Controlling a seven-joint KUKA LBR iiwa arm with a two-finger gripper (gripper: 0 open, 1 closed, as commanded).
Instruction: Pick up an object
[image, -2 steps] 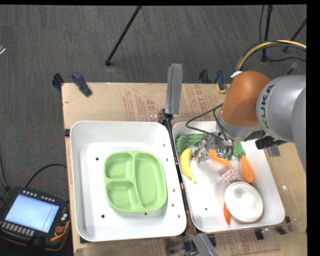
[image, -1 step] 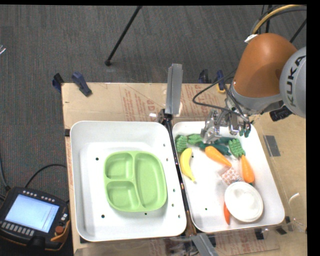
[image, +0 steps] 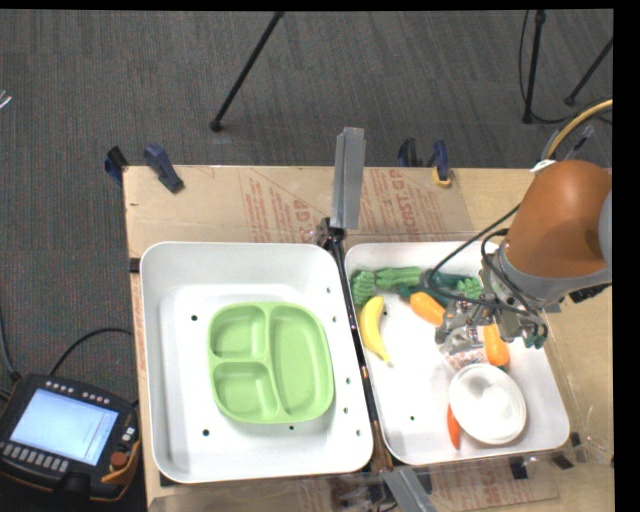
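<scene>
Robotics lab: plywood bench (image: 250, 200) w/ clamps (image: 160, 165), two white bins (image: 170, 290), tripod legs (image: 245, 70) on grey carpet, teach pendant (image: 65, 430) on floor, cables round the arm (image: 560, 225).

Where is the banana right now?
The banana lies in the right bin, close to its left wall, just below the green toy and left of an orange carrot.

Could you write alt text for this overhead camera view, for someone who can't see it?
A grey and orange robot arm lowers its gripper among toy food in the right bin: a banana, orange carrots, green vegetables and a white bowl. The left bin holds a green divided plate.
</scene>
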